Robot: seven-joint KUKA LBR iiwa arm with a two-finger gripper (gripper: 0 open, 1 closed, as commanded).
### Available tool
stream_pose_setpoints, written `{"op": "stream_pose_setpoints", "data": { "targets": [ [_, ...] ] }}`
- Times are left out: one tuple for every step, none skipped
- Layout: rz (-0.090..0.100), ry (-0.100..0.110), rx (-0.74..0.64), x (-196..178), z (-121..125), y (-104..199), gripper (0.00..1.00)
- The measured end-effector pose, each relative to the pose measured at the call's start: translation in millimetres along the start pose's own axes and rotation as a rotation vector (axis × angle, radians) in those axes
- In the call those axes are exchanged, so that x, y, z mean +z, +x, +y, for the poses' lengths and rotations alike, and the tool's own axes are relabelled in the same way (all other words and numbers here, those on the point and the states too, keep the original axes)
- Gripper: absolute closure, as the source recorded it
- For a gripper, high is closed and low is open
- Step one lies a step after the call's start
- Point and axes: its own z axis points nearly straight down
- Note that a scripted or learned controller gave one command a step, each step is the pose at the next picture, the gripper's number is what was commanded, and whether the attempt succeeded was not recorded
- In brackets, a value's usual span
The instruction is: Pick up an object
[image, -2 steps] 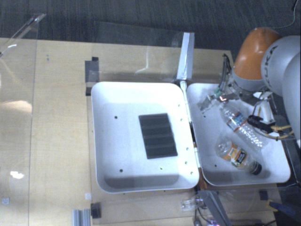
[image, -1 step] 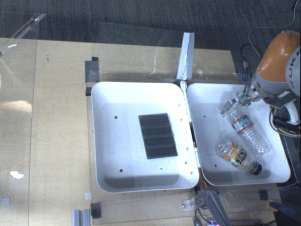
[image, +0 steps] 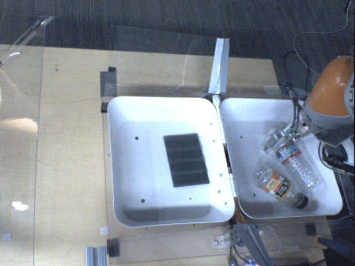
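Pale wooden tabletop (image: pixel 61 165) carries two bins. Nearest, a clear plastic bottle with orange label (image: pixel 275 184) lies in the right white bin (image: pixel 244 126), handy for picking; beyond, the gripper (image: pixel 289 134) hovers, grip undeterminable.

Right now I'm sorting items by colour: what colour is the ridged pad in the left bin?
Black; the pad shows best in the camera view.
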Motion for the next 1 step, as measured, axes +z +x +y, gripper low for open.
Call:
{"op": "stream_pose_setpoints", "data": {
  "targets": [
    [0.001,-0.001,-0.002,0.2,-0.4,-3.7,0.00]
  ]
}}
